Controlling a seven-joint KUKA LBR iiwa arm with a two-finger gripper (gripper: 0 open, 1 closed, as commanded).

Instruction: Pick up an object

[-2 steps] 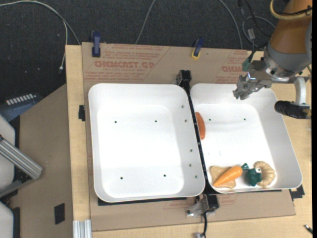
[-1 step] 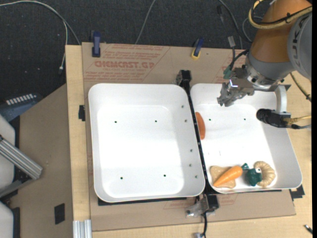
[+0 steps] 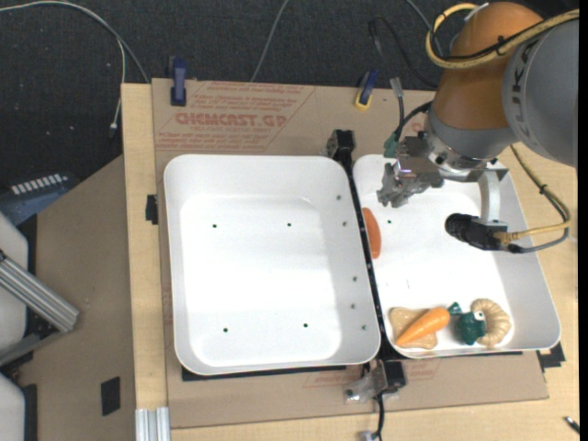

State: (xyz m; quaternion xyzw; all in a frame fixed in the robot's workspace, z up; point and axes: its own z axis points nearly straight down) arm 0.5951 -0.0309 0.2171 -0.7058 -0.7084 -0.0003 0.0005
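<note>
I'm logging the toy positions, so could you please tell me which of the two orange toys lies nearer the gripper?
The orange toy against the right bin's left wall, just below the gripper. The other, a carrot, lies at the bin's near edge beside the teal toy.

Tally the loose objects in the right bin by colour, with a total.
Orange: 2, the carrot and an orange piece at the bin's left wall
Tan: 2
Teal: 1
Total: 5
</note>
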